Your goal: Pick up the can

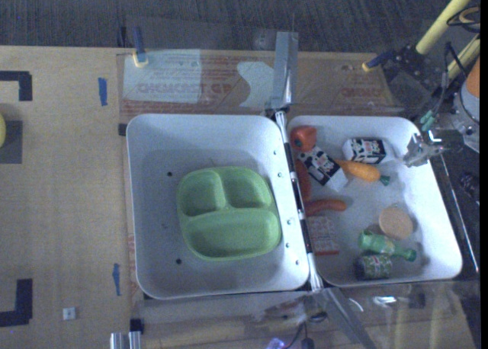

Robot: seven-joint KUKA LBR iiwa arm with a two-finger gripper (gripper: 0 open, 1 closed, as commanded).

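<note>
The can [374,266] lay on its side in the right bin [446,222], down in the near corner, close to the near wall. It was dark green with a patterned label. Just behind it, touching or nearly so, lay a green bottle [386,246], also on its side, its cap pointing to the view's right. Behind the bottle sat a round tan disc [396,223].

To the view's left of the can, a flat reddish box [323,234] rested against the wall shared with the other bin, and beyond that a sausage [325,205] lay crosswise. Farther back, a carrot [361,171] lay between a black-and-white carton [319,164] and a second, whiter carton [364,149]. An orange-red piece [303,138] stood in the far corner by the divider.

My gripper [422,151] was at the far right side of that bin, near its right rim, well apart from the can and with the disc and bottle lying between us. Nothing was in my grasp. Whether I was spread wide or closed narrow, I could not tell; that part was too small and blurred.

The left bin [145,210] held a green divided plate [228,212] near its middle. Both bins sat on the wooden bench [61,210].
</note>
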